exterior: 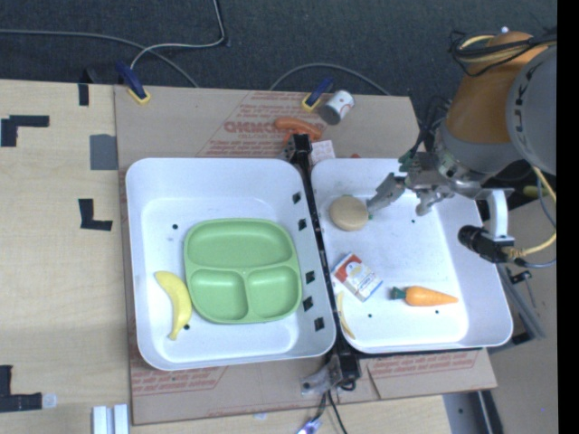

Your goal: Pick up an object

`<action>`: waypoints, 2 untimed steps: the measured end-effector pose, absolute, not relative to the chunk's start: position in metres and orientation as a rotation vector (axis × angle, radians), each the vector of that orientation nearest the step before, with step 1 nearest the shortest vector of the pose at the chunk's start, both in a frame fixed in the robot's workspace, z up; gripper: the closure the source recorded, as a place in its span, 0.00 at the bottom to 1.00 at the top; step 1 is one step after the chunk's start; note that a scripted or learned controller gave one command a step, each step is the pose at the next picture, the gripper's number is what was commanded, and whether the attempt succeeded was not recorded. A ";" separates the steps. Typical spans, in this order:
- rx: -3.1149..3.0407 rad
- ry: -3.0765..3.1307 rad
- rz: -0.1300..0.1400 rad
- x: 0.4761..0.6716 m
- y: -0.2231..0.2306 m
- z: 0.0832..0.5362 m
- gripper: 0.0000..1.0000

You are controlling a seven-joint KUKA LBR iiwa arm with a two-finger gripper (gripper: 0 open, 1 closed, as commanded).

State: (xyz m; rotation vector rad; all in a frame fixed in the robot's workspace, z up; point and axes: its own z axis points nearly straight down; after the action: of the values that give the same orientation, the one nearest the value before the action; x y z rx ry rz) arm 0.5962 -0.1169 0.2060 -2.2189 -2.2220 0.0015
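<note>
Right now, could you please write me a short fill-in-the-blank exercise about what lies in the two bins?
1. The green divided plate lies in the ____ bin.
2. The yellow fruit beside that plate is a ____.
3. The carrot shares the right bin with a tan bun and a small ____.
4. The end effector hovers nearest the ____.

Missing words: left; banana; carton; bun

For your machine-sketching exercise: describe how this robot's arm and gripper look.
The arm is bulky and rounded, grey with an orange band above the wrist, and dark cables loop over it. The gripper is a small grey metal assembly with two thin fingers. A black fitting with a yellow cable sits alongside.
</note>
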 end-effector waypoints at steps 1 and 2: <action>-2.218 -2.221 0.004 0.628 -0.098 0.130 0.00; -2.221 -2.225 0.000 0.643 -0.100 0.086 0.00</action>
State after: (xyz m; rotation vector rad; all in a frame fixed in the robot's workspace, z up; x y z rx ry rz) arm 0.6430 -0.0998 0.0859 -2.2213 -2.2254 -0.0001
